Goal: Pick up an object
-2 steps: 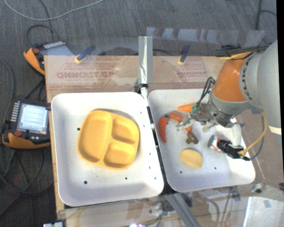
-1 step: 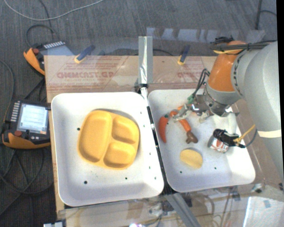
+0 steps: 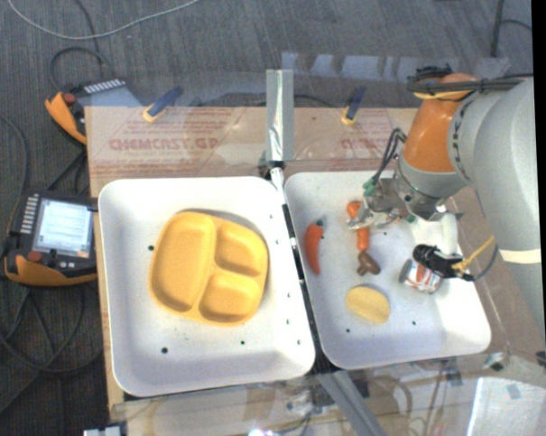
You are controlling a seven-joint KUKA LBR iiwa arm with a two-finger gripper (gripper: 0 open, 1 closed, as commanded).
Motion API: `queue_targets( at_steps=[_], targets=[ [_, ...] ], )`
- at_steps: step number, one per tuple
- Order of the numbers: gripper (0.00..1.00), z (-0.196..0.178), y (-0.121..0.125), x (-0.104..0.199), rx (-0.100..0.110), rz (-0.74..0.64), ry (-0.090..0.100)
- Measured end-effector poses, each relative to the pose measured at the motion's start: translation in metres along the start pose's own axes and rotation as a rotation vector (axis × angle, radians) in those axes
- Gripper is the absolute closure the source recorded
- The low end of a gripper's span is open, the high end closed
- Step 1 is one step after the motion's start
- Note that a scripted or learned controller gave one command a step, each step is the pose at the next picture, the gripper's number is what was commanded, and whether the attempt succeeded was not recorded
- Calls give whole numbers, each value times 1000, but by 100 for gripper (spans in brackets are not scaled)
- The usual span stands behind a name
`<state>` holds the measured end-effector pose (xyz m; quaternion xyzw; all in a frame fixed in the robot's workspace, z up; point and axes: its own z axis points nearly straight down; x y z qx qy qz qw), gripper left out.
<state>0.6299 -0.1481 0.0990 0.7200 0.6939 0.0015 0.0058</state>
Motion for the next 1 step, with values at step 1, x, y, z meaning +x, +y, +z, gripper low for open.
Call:
queue_targets(
  at_steps=[1],
  targets=[
    [100, -114, 39, 35, 10, -200, 3]
  ],
)
